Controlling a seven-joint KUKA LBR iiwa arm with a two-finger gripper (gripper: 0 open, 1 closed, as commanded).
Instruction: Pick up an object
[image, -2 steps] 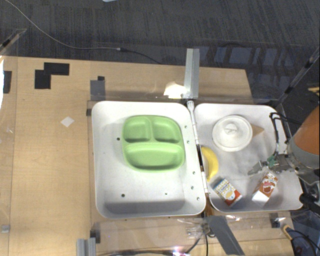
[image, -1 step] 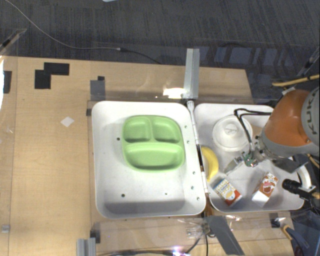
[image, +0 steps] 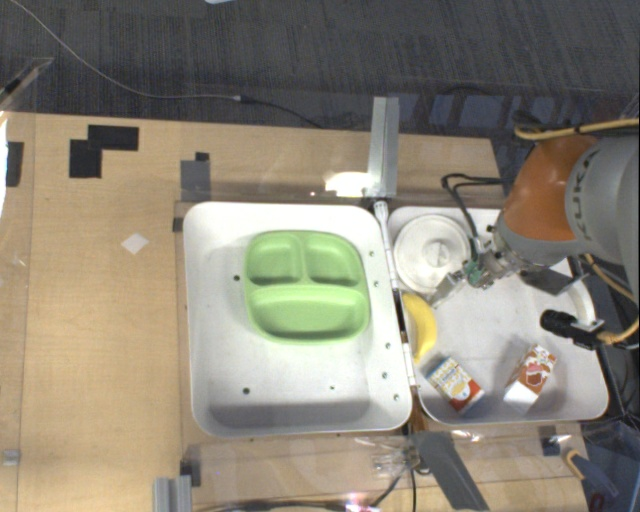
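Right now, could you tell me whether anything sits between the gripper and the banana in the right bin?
Nothing visible does. The gripper hangs over the right bin beside the white bowl, and the banana lies just below-left of it, across bare bin floor.

Right bin (image: 590, 400) centre free, banana (image: 424, 325), cartons (image: 452, 382) crowding edges

The arm (image: 600, 190) is grey, with a wide orange band (image: 540, 195) above the wrist. The band looks smooth and rounded. Behind the jaws sits a small wrist part (image: 485, 268) in dark metal with a few green and light spots on it; the details there are too small to read. A thin black cable (image: 470, 205) loops near the band. A yellow cable (image: 575, 128) runs over the grey body.
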